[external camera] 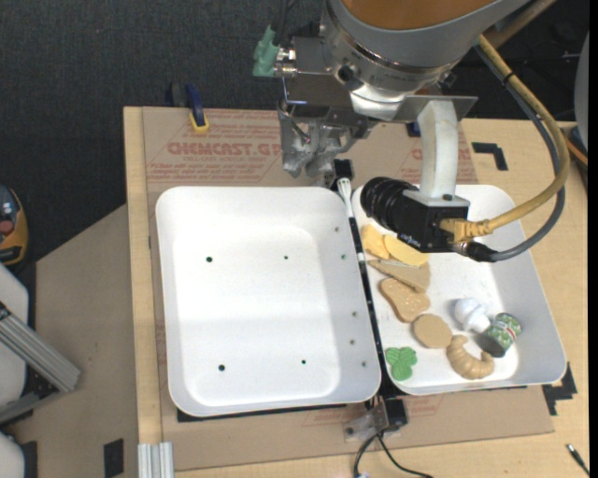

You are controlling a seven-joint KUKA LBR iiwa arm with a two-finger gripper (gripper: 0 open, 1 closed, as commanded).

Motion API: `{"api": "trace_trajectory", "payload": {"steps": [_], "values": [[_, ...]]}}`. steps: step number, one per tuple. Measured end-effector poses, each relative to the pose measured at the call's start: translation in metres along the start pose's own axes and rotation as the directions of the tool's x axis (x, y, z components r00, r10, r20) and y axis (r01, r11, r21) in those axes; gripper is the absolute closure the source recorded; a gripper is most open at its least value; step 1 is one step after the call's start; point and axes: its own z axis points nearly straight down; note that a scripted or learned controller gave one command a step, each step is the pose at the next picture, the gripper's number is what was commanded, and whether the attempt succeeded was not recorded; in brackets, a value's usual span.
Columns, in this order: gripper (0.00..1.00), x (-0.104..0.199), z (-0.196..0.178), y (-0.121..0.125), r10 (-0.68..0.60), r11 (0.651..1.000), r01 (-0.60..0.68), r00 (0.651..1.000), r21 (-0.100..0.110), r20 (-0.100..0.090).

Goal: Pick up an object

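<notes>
Jaws hang at upper middle above the worktop [234, 159]; apart or together, I cannot tell. Food pieces [411, 301] crowd the right bin [500, 261]; touching neighbours could spoil a grasp.

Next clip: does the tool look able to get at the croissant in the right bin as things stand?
Probably yes. The croissant lies uncovered near the front edge of the right bin, open from above; a small bottle crowds one side. The tool hangs by the bins' far edge.

Bright even light, bin [252, 299] at 9 o'clock washed pale, soft grey shading within, arm [411, 28] slightly soft at 12 o'clock.
</notes>
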Motion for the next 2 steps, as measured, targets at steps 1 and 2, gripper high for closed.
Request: {"api": "trace_trajectory", "payload": {"steps": [1,2], "values": [[1.0,-0.001,0.123,-0.003,0.002,1.0,-0.003,1.0,0.027,0.013],[1.0,0.0,0.0,0.001,0.0,1.0,0.0,1.0,0.0,0.0]]}}
